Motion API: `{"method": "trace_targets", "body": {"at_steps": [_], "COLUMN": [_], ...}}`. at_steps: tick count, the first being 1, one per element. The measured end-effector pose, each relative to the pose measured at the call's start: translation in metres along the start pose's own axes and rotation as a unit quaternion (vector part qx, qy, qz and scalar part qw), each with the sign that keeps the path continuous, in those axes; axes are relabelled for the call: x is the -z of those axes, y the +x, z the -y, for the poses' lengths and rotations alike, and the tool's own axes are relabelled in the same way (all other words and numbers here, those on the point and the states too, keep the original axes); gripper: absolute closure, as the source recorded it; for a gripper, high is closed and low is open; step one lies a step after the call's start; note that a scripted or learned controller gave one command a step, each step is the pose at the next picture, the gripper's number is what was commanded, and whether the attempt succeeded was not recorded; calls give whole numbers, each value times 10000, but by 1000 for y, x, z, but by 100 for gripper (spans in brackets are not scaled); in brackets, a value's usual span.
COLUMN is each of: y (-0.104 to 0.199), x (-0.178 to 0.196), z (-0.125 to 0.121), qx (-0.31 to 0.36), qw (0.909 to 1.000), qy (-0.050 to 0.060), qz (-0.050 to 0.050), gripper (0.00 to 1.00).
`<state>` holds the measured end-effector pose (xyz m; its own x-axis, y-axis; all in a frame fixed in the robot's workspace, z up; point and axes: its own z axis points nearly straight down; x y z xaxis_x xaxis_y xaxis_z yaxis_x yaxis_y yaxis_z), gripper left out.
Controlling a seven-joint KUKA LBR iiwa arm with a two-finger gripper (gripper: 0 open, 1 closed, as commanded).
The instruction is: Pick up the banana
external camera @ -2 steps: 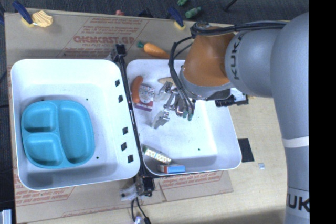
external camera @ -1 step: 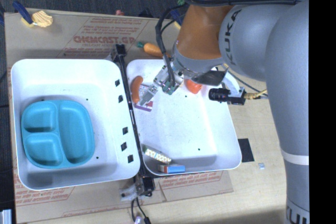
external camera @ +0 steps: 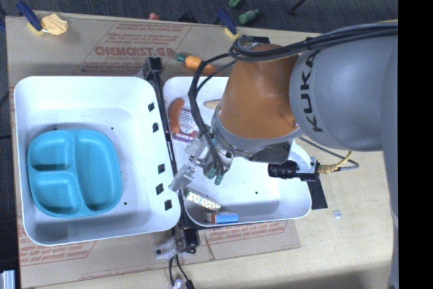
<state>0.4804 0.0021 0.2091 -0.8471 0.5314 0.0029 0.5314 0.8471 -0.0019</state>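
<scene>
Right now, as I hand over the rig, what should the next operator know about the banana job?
Pincer: low over the right bin, near its left wall; a hold on anything can't be confirmed.
Banana: possibly the pale sliver at the edge of the arm; can't tell.
Left bin holds a blue plate.
Done: no pickup confirmed.
Left: find the banana, grasp, lift.

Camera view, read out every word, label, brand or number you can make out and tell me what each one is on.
"KUKA": black letters on the grey arm, running sideways, cut off at the start by the orange band.
"CHEMCAST GP": red print on the cardboard above the left bin; the last letters are uncertain.
Smaller red lines around it and along the cardboard's bottom edge: too blurred to read.
</scene>
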Motion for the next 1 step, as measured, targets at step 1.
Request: {"method": "trace_targets", "body": {"at_steps": [1], "y": [43], "x": [-2], "z": [-61], "qx": [-558], "qw": [9984], "qy": [-2], "qz": [11], "gripper": [0]}}
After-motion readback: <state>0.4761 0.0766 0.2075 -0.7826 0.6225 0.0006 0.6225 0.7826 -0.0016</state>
